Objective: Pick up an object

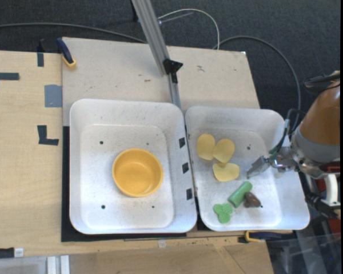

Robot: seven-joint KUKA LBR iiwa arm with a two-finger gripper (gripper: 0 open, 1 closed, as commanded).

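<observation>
**Arm poised over right bin**

The arm [320,124] reached in from the right, its claw [257,168] angled down and leftward above the right bin [274,119], fingers slightly spread and pinching nothing. Just left lay three pale yellow pieces [217,156]; nearer sat a green object [234,198]. A yellow bowl [137,172] rested in the left bin [86,153].

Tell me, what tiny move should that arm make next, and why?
Probably slide the gripper a little left and lower toward the pale yellow pieces in the right bin. It hovers at that bin's right side with nothing between its fingers, and those pieces lie nearest.
</observation>
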